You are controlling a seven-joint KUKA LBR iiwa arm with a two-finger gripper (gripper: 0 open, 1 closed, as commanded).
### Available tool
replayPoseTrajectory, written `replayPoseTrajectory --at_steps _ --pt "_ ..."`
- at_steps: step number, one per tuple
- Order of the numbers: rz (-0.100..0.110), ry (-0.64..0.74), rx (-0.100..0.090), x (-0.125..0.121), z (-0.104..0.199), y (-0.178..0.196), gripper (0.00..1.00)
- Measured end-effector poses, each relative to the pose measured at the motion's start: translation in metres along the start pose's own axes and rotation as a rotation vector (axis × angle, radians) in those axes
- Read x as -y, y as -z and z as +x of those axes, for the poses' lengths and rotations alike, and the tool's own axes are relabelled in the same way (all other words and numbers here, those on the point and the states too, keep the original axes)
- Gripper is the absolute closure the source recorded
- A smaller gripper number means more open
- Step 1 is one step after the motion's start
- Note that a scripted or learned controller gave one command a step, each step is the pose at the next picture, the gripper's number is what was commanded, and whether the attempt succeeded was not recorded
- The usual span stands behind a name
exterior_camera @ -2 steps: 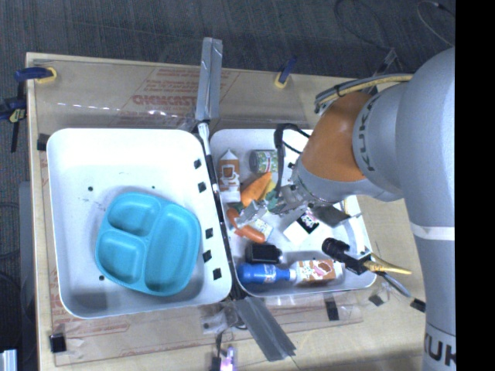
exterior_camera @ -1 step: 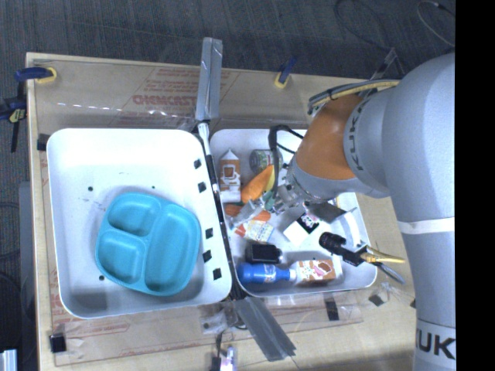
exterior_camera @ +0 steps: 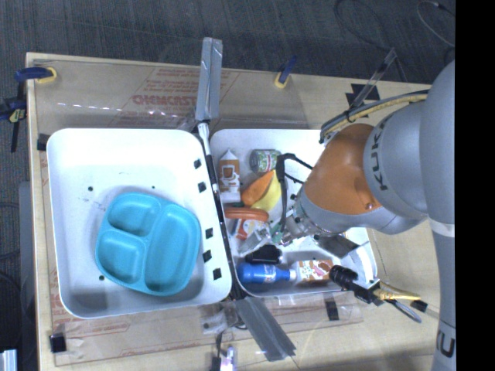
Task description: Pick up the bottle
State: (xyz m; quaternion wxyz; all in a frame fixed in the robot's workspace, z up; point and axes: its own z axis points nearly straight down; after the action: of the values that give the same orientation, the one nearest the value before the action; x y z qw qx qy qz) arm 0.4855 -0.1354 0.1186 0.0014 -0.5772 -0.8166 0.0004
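Observation:
The bottle (exterior_camera: 272, 273) lies on its side along the front wall of the right bin (exterior_camera: 309, 139). It has a blue body and a colourful label towards its right end. My gripper (exterior_camera: 283, 235) reaches down into the middle of that bin, just behind and above the bottle, largely covered by the orange wrist band. Nothing shows in its grasp. A small black object (exterior_camera: 264, 253) lies between the gripper and the bottle.
Also in the right bin are a green can (exterior_camera: 264, 160), a small brown carton (exterior_camera: 228, 173), a yellow-orange toy (exterior_camera: 263, 192) and a red-orange piece (exterior_camera: 247, 215). In the left bin (exterior_camera: 77, 161) rests a blue sectioned plate (exterior_camera: 148, 243). A divider with black clips separates the bins.

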Motion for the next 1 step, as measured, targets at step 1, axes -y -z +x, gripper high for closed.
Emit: replayPoseTrajectory --at_steps 1 --pt "-0.014 -0.113 0.023 0.0004 0.0161 -0.0201 0.0"
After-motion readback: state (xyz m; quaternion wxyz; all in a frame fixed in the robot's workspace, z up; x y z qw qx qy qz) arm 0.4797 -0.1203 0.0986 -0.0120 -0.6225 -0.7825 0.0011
